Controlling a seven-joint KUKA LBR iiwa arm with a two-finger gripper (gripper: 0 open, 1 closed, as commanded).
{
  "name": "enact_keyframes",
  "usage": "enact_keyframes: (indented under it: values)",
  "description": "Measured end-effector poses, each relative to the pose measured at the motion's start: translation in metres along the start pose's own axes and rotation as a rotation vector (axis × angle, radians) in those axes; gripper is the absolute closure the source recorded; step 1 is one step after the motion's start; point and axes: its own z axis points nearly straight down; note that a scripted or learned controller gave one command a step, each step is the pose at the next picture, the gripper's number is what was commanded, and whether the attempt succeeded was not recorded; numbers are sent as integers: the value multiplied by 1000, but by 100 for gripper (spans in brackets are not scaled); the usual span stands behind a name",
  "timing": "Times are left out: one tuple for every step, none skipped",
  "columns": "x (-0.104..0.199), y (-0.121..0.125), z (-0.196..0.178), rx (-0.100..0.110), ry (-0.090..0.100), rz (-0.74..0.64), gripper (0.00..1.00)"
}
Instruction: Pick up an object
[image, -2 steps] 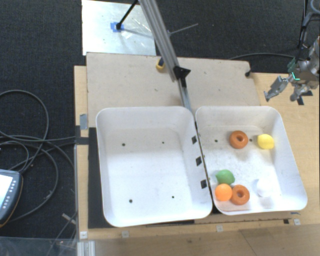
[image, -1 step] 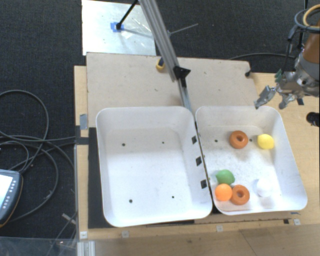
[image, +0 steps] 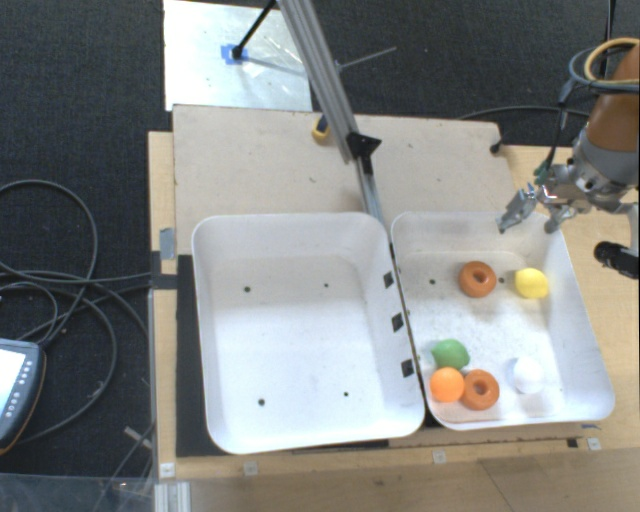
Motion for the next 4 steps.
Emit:
enact_keyframes:
  values:
    - [3, -1, 63, 1, 1, -3, 0]
    - [2, 2, 46, -9, -3, -7, 100]
    - [5, 4, -19, -12, -2, -4, 100]
    - [5, 6, -75, -11, -2, -3, 100]
